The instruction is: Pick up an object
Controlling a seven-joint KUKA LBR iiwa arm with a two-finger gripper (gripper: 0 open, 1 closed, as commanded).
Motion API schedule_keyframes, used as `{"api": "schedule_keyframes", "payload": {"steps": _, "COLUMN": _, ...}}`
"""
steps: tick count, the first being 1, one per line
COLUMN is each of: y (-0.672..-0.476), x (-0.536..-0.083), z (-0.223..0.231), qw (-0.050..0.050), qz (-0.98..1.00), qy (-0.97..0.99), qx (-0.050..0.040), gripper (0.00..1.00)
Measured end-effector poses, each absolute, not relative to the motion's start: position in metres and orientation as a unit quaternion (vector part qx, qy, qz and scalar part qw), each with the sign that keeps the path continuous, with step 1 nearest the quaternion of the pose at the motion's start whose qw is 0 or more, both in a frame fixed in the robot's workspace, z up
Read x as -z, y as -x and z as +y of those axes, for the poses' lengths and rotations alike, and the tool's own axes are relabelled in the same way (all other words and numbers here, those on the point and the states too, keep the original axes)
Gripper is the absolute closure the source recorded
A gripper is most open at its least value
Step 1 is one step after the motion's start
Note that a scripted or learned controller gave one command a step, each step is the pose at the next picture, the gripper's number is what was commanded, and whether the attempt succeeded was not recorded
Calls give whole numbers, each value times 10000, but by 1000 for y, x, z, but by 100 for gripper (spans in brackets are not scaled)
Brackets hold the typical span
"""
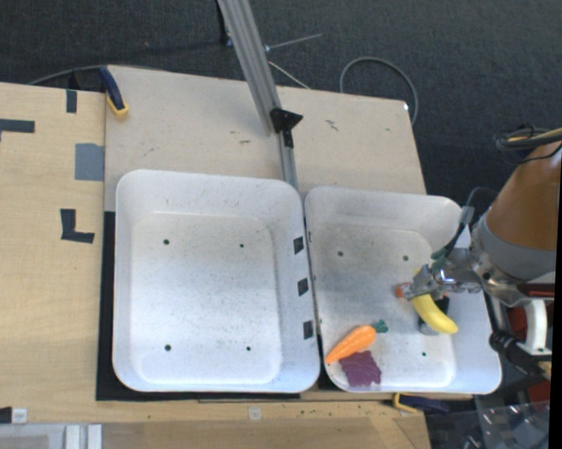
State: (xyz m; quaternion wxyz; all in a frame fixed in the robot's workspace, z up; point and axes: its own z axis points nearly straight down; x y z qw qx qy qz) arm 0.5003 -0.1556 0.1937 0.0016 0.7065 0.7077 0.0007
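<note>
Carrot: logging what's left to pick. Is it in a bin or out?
In. The carrot lies on the right bin floor, near its front-left corner.

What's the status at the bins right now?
Claw low in right bin, at banana; grasp unconfirmed. Carrot and purple piece lie nearby, apart.

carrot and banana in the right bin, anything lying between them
Nothing: in the camera view, only bare bin floor separates the carrot from the banana.
</note>
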Motion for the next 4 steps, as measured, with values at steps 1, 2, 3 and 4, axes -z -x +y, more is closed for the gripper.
{"api": "schedule_keyframes", "payload": {"steps": 1, "y": -507, "x": -255, "z": -152, "qw": 25, "qz": 7079, "qy": -7063, "qx": -12, "gripper": 100}}
{"api": "schedule_keyframes", "payload": {"steps": 2, "y": -531, "x": -260, "z": -101, "qw": -6, "qz": 7096, "qy": -7046, "qx": -6, "gripper": 100}}
{"api": "schedule_keyframes", "payload": {"steps": 3, "y": -546, "x": -261, "z": -46, "qw": -8, "qz": 7095, "qy": -7047, "qx": 0, "gripper": 100}}
{"api": "schedule_keyframes", "payload": {"steps": 4, "y": -572, "x": -261, "z": 8, "qw": -4, "qz": 7096, "qy": -7046, "qx": -2, "gripper": 100}}
